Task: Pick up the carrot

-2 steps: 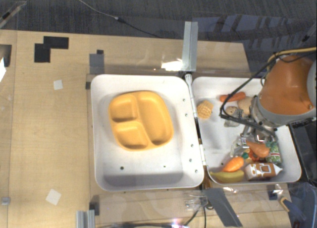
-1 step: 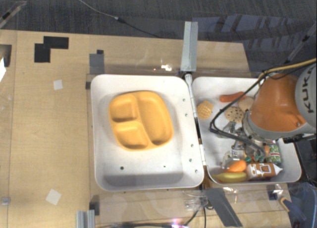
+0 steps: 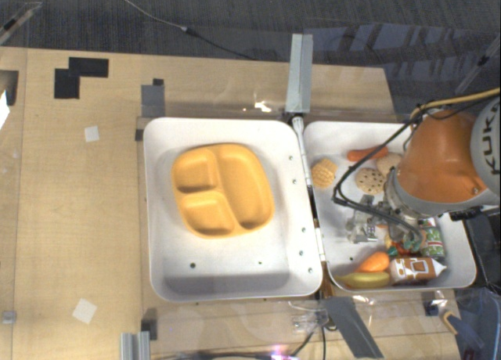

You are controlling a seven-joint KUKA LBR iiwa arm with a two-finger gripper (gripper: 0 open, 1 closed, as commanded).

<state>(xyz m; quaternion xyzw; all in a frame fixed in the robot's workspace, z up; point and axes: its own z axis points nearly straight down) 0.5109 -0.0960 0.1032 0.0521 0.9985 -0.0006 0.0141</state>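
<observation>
Orange carrot (image 3: 366,153) lies in the right bin (image 3: 337,135), near its far wall, slim and slanted, tip toward the divider. Part of it is crossed by a black cable (image 3: 368,164) running from the arm. Nothing is touching it that I can see.

Just beside it toward the bench front: a round waffle-textured cookie (image 3: 324,171) and a pale speckled round piece (image 3: 369,180), both resting on the bin floor.

Gripper (image 3: 374,225) sits over the middle of the right bin, below the orange band (image 3: 438,159) of the arm, well apart from the carrot. Finger state: cannot tell, metal parts and wiring clutter that spot and the wrist hides the rest.

Front corner of the same bin holds 3 more things packed together: a yellow banana (image 3: 366,279) against the front wall, an orange rounded piece (image 3: 376,261) touching it, and a small carton (image 3: 415,270) lying on its side just right of them. A green-printed packet (image 3: 427,239) sits above the carton, partly under the wrist.

Left bin (image 3: 164,272) holds 1 yellow divided tray (image 3: 223,189) with 3 compartments, roughly centred. A metal post (image 3: 299,73) stands at the far end of the divider between the 2 bins.
</observation>
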